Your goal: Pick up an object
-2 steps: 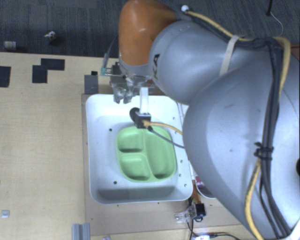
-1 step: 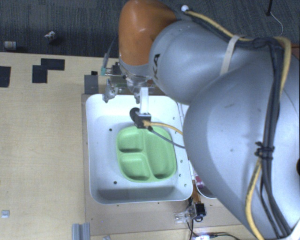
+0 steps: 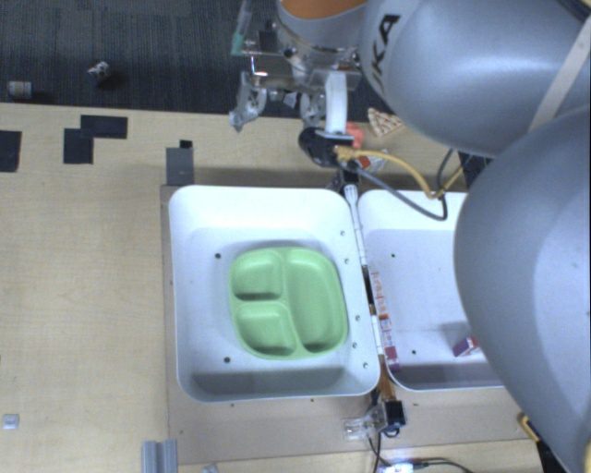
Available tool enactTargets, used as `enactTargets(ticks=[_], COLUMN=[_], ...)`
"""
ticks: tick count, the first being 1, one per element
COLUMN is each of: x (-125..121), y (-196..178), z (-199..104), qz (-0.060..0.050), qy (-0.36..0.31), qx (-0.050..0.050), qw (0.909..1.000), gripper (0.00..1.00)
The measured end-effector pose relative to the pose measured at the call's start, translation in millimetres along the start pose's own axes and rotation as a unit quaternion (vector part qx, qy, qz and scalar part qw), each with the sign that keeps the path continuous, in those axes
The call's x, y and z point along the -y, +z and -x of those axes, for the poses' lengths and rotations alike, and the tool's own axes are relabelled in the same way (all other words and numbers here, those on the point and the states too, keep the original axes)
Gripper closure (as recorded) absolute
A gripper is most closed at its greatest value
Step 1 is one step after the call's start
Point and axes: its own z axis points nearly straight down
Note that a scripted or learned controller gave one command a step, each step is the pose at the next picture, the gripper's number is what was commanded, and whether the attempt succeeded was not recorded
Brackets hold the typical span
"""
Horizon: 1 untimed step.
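Gripper [image 3: 286, 97] sits high at top centre of the cam view, over the bench's far edge, behind the two bins and well apart from anything inside them; nothing seen between its fingers. Fingers' state: cannot tell, hardware there is too cluttered. Grey arm [image 3: 499, 111] w/ orange band [image 3: 314, 9] comes in from the right and covers most of the right bin [image 3: 416, 277]. Left bin [image 3: 185, 277] holds a green divided tray [image 3: 286, 300], 3 compartments, lying flat about mid-bin, slightly toward the right wall. In the right bin, a small pink/white obj [image 3: 464, 347] lies near the front, partly hidden under the arm; can't tell what it is. Yellow cable [image 3: 397, 164] and black cable [image 3: 427, 208] run from the wrist area across the right bin's back edge. Black tape patches [image 3: 92, 134] on the wooden bench [image 3: 83, 305], far left.
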Motion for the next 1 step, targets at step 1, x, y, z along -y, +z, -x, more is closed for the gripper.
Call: enactTargets(ticks=[1], x=[1.0], y=[150.7], z=[31.5], qz=[-0.002], qy=[0.003], qx=[0.001], qw=[1.0000], gripper=[0.00])
